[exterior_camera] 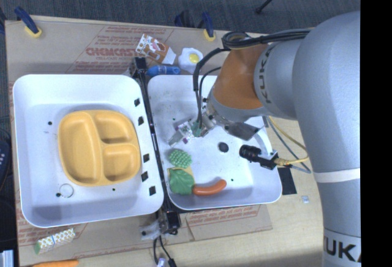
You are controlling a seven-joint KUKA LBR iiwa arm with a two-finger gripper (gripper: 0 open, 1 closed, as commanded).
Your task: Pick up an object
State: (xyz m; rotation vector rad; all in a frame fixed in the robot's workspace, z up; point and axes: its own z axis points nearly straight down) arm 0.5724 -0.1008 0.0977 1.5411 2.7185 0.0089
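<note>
where the grey arm (318, 88) reaches in from the right over the counter (92, 51), its pincer (188, 130) hangs low inside the right bin (266, 189), near that bin's middle left; whether it is apart or together cannot be told from above. a green knobbly toy (179, 157) lies just below the pincer, apart from it. further down sit a green leafy toy (181, 181) on a yellow piece (184, 170), touching an orange sausage (210, 187) by the bin's near wall. the left bin (30, 94) holds a yellow divided tray (99, 147).
</note>
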